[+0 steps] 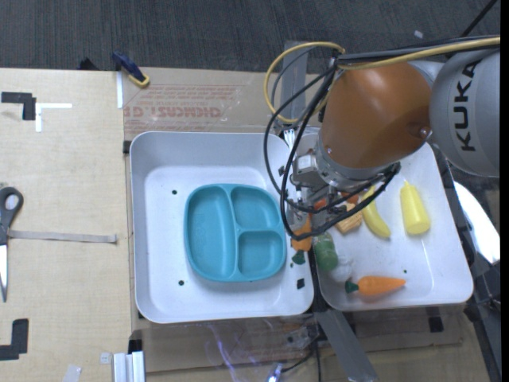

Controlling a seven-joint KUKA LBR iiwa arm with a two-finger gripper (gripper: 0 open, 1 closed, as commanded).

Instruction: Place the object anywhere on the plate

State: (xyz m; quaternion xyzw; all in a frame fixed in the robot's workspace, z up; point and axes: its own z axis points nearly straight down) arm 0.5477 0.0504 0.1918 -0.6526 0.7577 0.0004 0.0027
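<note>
The grey arm [445, 94] with its orange band [374, 114] reaches in, wrist down, hiding the gripper [312, 228]; the teal three-compartment plastic plate [235, 232] sits just beside it.

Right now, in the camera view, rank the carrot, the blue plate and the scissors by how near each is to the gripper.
From the gripper, at the seam between the bins:
1. Blue plate, just left of it in the left bin.
2. Carrot, lower right in the right bin.
3. Scissors, far left on the bench.

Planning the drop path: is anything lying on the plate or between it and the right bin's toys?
Nothing lies on the plate. Between it and the carrot stand just the two bins' adjoining rims.
</note>
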